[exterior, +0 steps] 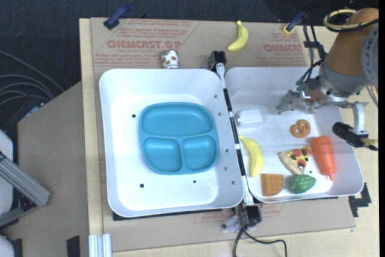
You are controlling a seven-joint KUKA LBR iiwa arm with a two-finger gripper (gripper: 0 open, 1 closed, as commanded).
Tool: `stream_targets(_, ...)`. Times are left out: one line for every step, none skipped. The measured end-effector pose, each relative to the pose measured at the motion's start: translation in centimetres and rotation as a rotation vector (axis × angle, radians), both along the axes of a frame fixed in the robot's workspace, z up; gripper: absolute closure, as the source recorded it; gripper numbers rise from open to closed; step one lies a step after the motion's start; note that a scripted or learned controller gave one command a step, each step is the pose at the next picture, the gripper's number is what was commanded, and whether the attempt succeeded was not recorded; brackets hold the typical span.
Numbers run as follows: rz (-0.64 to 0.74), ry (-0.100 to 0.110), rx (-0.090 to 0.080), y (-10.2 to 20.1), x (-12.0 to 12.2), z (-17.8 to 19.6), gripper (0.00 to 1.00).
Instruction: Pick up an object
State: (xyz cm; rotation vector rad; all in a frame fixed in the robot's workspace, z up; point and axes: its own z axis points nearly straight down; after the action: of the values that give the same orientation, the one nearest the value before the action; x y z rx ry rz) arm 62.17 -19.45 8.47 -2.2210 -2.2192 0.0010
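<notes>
From the overhead camera, the gripper (299, 99) sits low in the right bin (264, 78), near its far wall, its fingers spread apart with nothing between them. The nearest candidate is the pretzel (299, 127), just in front of the gripper toward the camera. Beyond it lie the carrot (325, 155), the pizza slice (296, 159), the green broccoli (302, 183) and the waffle (272, 183); a white block (250, 117) and a banana (254, 154) lie off to the gripper's side, toward the bin divider.

To grasp well, I judge the gripper should centre over the pretzel, straddle it with both fingers, descend squarely, then close before lifting.
</notes>
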Motion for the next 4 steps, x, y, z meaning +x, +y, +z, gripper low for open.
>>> stream_targets(0.002, -0.003, -0.001, -0.9, 3.4, 0.0, 0.00)
stream_targets(0.003, -0.003, 0.002, -1.6, 3.0, 0.1, 0.00)
stream_targets(0.003, 0.000, 0.003, -1.4, 4.0, 0.0, 0.00)
stream_targets(0.000, 0.000, 0.000, -0.3, -0.3, 0.0, 0.00)
